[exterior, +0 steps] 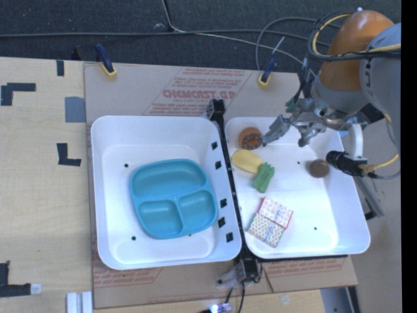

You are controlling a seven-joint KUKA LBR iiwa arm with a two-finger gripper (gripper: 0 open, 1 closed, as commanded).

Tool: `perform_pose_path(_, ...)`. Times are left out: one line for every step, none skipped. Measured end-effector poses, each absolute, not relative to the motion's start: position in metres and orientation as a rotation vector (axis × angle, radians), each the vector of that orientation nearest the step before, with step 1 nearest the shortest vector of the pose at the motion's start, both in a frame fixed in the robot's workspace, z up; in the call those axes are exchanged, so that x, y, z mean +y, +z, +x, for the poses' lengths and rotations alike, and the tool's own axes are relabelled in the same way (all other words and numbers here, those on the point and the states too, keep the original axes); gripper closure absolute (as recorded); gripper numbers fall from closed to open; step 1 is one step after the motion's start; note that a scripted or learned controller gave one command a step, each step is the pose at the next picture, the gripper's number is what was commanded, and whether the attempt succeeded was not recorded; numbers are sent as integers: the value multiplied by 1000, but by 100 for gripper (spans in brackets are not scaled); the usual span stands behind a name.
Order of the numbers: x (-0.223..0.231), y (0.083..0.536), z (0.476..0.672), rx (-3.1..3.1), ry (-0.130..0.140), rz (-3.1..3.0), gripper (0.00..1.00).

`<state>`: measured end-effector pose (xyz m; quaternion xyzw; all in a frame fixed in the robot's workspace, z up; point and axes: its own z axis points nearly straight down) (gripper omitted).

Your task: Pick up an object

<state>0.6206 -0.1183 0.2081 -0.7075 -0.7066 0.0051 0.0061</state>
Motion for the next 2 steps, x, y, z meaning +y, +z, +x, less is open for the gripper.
perform_pose_path(-118, 217, 623, -2223, 2, -2219, 0)
perform_pose_path(-111, 171, 621, -2221, 7, -2216, 0)
